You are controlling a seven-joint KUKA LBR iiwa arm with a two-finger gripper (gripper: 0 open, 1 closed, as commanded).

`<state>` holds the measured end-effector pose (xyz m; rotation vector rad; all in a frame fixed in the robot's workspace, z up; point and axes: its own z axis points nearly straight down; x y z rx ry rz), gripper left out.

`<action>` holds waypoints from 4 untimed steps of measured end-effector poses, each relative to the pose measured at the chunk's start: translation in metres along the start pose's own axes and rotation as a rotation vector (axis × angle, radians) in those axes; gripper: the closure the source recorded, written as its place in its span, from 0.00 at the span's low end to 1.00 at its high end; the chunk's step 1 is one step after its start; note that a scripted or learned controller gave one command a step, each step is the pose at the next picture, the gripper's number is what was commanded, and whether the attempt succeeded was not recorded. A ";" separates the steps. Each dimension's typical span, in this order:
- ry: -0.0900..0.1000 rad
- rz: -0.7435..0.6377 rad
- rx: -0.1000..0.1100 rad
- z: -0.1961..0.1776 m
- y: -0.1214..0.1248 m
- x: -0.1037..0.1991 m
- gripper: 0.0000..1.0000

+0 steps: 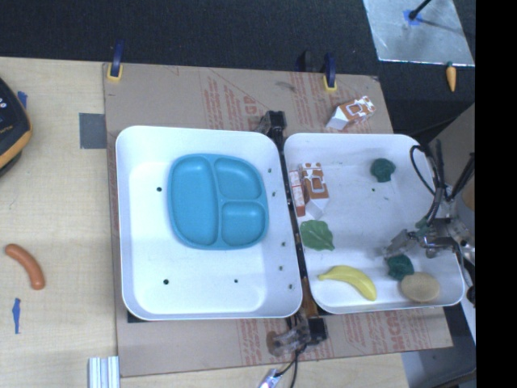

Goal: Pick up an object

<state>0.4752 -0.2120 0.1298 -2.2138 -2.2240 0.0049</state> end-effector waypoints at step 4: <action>-0.002 0.001 -0.001 -0.043 0.135 0.026 0.00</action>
